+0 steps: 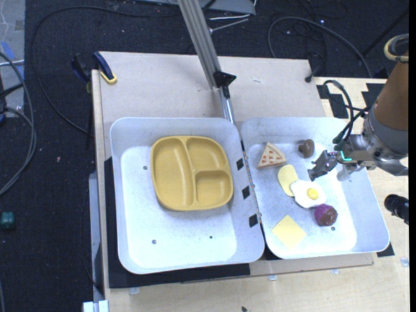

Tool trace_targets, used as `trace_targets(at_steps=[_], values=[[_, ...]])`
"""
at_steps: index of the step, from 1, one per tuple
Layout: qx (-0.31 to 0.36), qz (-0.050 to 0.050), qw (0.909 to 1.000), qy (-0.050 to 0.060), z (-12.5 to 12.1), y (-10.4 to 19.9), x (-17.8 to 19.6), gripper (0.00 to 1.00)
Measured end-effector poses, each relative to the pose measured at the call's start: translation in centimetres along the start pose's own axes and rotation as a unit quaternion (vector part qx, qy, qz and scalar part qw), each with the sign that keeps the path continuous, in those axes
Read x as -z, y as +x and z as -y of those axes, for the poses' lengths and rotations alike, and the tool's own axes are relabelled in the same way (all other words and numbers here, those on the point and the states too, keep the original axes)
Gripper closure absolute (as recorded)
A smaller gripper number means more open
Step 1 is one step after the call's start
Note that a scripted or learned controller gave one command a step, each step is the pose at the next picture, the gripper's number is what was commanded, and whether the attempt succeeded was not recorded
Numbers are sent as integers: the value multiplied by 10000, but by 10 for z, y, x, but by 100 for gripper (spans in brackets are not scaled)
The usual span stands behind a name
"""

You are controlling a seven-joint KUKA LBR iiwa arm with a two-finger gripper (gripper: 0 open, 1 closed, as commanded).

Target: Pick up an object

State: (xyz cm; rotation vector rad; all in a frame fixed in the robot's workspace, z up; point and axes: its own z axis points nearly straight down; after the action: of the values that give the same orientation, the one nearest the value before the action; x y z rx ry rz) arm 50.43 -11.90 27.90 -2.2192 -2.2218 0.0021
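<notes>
The right bin holds several toy foods: a pizza slice, a brown round piece, a pale yellow oval, a fried egg, a dark purple ball and a yellow cheese square. My gripper hangs over the right bin, just up and right of the fried egg and right of the brown piece. Nothing shows between its dark fingers.
The left bin holds a yellow divided plate. A metal pole slants down to the seam between the bins. The grey arm with its orange band comes in from the right. Cables lie on the dark floor behind the bench.
</notes>
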Motion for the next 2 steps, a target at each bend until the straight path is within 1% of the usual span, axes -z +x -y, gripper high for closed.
trace_targets(at_steps=[1, 2], values=[[1, 1, 10000, -6, 0, 0, 0, 0], [-15, -6, 10000, 24, 1, -3, -63, 0]])
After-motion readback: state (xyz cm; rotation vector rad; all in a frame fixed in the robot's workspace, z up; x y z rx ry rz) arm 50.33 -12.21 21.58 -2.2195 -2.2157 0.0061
